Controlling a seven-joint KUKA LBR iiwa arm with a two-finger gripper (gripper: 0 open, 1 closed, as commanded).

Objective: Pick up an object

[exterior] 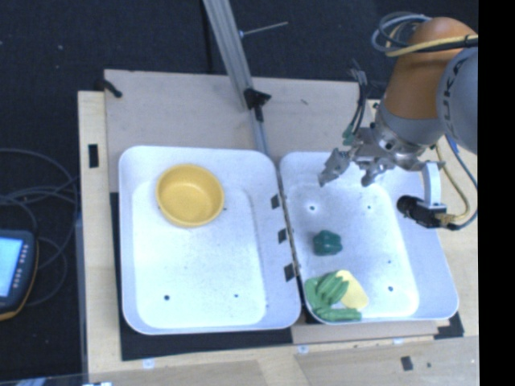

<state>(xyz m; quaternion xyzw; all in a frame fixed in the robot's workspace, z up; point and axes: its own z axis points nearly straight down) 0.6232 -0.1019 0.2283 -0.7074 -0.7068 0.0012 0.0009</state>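
Tool (352,172) is seen with fingers spread, nothing between them, held over the far end of the right bin (418,252). A dark green object (327,243) is seen mid-bin, apart from the tool. Green pods (326,293) and a yellow piece (352,291) are piled touching at the near edge. A yellow bowl (190,195) is placed in the left bin (201,280).

A pale wooden tabletop (185,103) stands on a dark carpeted floor (96,22). A grey metal post (229,43) rises slantwise from its back edge. On the floor at left lie thin cables (44,191) and a handheld screen (12,268) glowing blue. Light falls evenly.
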